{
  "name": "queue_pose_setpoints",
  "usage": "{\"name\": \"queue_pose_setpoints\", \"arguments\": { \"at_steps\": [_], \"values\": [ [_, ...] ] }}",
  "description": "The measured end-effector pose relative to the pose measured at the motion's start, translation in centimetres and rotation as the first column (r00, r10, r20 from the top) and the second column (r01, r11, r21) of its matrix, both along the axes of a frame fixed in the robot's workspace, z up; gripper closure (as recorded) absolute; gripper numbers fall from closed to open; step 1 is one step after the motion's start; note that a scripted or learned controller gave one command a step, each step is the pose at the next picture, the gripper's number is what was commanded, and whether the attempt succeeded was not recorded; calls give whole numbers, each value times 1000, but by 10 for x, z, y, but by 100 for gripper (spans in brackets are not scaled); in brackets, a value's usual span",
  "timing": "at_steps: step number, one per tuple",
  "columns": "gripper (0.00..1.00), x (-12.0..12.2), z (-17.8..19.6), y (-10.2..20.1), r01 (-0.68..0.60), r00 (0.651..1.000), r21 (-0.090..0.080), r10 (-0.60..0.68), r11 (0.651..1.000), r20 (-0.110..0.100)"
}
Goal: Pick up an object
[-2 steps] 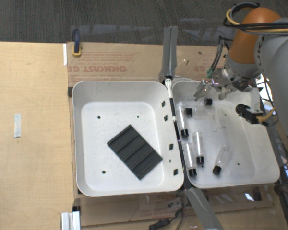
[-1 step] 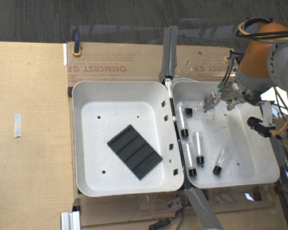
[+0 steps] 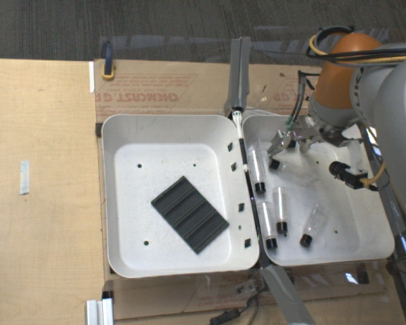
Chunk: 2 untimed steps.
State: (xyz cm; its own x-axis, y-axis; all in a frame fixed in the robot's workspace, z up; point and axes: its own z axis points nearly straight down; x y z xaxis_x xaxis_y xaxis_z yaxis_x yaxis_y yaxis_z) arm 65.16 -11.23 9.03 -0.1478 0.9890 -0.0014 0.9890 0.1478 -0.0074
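A dark grey ribbed slab (image 3: 189, 214) lies at a slant in the middle of the left bin (image 3: 122, 131). The right bin (image 3: 365, 249) holds several clear tubes with black caps: one along its left wall (image 3: 257, 171), one lower on that wall (image 3: 266, 225), one beside it (image 3: 281, 208), and one nearer the middle (image 3: 313, 221). My gripper (image 3: 283, 143) hangs low over the right bin's back left part, just above and right of the upper tube. A small black piece (image 3: 274, 163) sits right under it; I cannot tell whether it is held.
The grey arm with its orange band (image 3: 342, 73) covers the right bin's back right corner. A black cable plug (image 3: 343, 172) hangs off the arm over the bin. A metal divider post (image 3: 238, 73) stands between the bins at the back. Cardboard lies beneath.
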Motion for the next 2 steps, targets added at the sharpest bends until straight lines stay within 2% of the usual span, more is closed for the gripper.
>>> {"name": "queue_pose_setpoints", "arguments": {
  "at_steps": [1, 2],
  "values": [
    [100, 1, 10, 0, -2, 1000, -2, 2, 1000, 3],
    [0, 1, 10, 0, -2, 1000, -2, 2, 1000, 2]
  ]
}}
